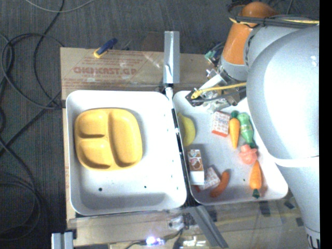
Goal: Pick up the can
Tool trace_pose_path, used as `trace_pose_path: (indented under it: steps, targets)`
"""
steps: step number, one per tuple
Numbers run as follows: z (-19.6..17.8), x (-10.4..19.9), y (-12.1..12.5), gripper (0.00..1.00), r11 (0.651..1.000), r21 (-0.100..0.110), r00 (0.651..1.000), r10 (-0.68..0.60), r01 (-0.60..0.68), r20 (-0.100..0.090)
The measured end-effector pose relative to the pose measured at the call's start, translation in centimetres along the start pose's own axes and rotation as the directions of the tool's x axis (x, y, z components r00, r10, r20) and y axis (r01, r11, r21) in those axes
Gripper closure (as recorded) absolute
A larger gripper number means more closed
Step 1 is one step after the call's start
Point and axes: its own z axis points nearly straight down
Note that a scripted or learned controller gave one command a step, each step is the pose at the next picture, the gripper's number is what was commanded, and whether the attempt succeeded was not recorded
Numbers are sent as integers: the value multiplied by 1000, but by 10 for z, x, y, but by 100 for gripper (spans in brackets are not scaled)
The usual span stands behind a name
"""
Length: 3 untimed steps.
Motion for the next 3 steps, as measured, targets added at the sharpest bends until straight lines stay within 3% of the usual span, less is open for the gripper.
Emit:
trace_pose_path:
  steps: [1, 2, 3]
  targets:
    - [-58, -28, -89, 100, 991, 4, 991, 136, -136, 0]
    - [-5, -104, -162, 100, 971, 5, 971, 238, -238, 3]
    - [2, -106, -158, 100, 998, 6, 998, 68, -68, 2]
